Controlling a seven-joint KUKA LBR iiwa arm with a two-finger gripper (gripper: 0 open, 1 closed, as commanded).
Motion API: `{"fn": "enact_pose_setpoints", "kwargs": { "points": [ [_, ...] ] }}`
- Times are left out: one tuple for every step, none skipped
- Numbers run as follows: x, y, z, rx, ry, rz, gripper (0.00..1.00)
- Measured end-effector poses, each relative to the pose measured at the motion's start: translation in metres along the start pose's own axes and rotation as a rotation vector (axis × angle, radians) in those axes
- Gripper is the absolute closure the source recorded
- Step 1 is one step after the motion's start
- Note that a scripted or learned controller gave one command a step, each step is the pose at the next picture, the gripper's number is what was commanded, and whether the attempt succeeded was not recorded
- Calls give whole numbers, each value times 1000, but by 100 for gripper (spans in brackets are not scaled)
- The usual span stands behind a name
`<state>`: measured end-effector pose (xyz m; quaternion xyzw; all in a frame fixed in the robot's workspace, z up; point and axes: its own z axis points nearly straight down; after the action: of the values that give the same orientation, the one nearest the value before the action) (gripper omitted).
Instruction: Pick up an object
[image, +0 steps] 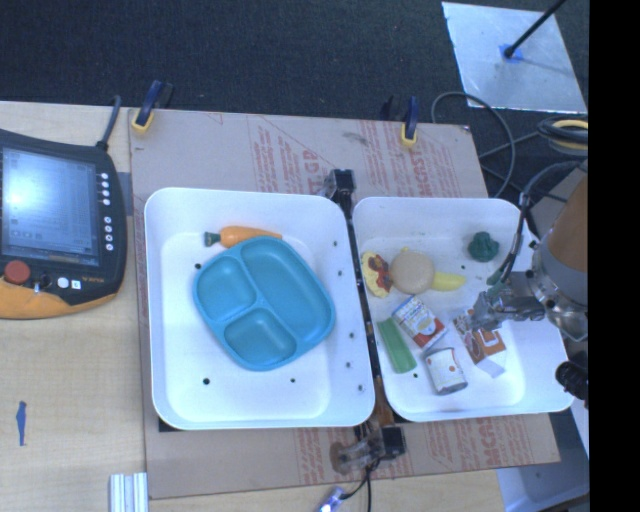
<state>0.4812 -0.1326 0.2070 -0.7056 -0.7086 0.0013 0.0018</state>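
Note:
The right bin (440, 215) holds several small items: a tan round bun (412, 270), a yellow piece (449, 283), a dark green lump (484, 245), a red and white packet (418, 322), a green stick (395, 346), a small can (446, 370) and an orange-brown box (488, 346). My gripper (482, 318) hangs low over the right side of this bin, just above the orange-brown box and right of the packet. Nothing shows between its fingers.
The left bin (170, 390) holds a blue divided plate (263, 301) with an orange carrot (245, 236) behind it. A teach pendant (55, 225) lies at the bench's left. Clamps (410, 118) sit on the board's far edge. Cables (520, 150) run at the right.

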Motion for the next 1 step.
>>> {"fn": "enact_pose_setpoints", "kwargs": {
  "points": [
    [25, 37, 101, -2, -2, -2, 0]
  ]
}}
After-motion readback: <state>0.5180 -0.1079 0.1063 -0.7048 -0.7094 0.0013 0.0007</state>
